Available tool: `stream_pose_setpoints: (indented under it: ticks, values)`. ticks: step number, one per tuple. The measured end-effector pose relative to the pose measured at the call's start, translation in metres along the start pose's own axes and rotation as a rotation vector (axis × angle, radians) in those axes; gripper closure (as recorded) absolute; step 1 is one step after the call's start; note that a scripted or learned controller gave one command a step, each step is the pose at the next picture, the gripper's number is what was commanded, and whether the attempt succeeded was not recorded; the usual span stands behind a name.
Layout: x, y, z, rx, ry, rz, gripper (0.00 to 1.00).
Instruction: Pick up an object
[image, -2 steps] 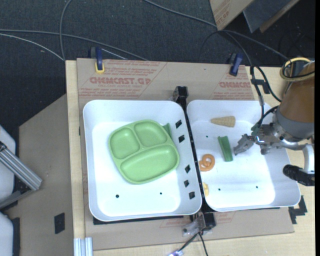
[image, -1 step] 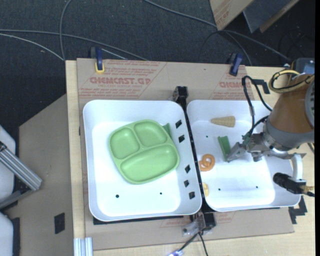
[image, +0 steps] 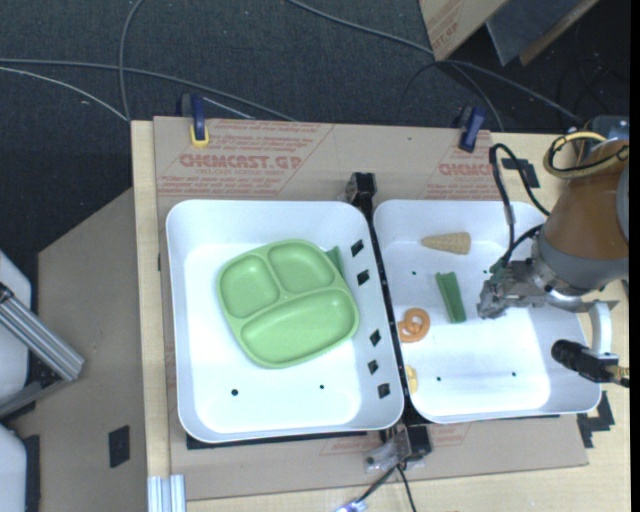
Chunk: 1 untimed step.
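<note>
Camera view: green stick (image: 450, 297) lies just left of end effector (image: 493, 301).

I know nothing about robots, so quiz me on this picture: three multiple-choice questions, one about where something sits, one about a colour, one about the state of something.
1. Where does the divided plate lie?
A. left bin
B. right bin
C. on the floor

2. What colour is the stick in the right bin?
A. blue
B. green
C. black

3. How does the orange ring lie?
A. gripped by the pincer
B. on the plate
C. loose on the bin floor

Answers: 1 A, the plate lies in the left bin. 2 B, the stick is green. 3 C, the ring lies apart from the pincer.
</note>
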<state>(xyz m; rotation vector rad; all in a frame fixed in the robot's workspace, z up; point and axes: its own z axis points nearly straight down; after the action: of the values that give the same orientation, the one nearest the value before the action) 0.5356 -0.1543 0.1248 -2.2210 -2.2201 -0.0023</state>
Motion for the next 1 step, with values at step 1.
stream_pose_setpoints:
  ticks: [1]
  values:
    - [0.0046,0.009,-0.0602,-0.007,-0.003,-0.002,1.0]
